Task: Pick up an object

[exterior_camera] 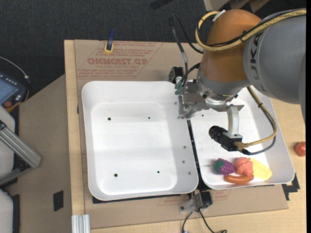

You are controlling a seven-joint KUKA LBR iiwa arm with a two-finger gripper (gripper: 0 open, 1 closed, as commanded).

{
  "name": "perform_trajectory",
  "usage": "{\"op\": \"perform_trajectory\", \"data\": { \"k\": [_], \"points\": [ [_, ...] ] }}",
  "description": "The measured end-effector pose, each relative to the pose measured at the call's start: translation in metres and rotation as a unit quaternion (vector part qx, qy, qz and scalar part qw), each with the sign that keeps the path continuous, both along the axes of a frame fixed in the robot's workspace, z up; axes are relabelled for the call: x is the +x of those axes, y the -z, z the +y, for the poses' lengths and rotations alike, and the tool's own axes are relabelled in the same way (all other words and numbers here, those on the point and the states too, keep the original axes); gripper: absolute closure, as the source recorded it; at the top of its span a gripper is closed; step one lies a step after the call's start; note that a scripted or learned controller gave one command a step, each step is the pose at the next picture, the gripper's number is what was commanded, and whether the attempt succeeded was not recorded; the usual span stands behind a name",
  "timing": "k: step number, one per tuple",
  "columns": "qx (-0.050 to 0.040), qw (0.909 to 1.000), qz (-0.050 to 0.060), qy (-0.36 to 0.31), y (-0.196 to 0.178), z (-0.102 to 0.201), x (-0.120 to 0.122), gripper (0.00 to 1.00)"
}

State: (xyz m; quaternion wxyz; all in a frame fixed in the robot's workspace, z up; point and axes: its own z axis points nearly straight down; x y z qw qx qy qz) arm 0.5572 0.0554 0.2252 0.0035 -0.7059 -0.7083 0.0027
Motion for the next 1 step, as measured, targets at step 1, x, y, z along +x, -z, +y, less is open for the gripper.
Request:
{"op": "perform_trajectory", "data": {
  "k": [1],
  "points": [
    [0.0001, 1.0000, -0.006, -0.001, -0.0001, 0.0370, 0.0260, 1.00]
  ]
}}
